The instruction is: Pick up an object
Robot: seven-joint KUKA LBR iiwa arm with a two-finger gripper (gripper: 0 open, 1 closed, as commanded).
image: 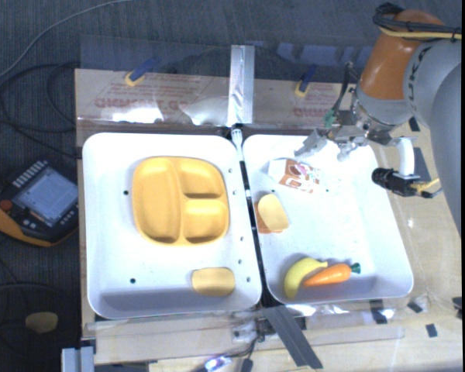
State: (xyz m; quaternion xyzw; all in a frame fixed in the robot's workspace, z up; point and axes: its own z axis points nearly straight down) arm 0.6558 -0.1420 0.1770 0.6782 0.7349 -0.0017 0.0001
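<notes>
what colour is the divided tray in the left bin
Yellow-orange. The divided tray shows plainly in the camera view, lying in the left bin.

Two white bins (101, 208); one yellow tray (180, 200); two bread pieces (213, 280); one banana (298, 273); one carrot (329, 273); one packet (296, 175)

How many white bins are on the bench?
2. The left bin holds a yellow tray; the right bin holds a toy carrot near its front edge.
</notes>
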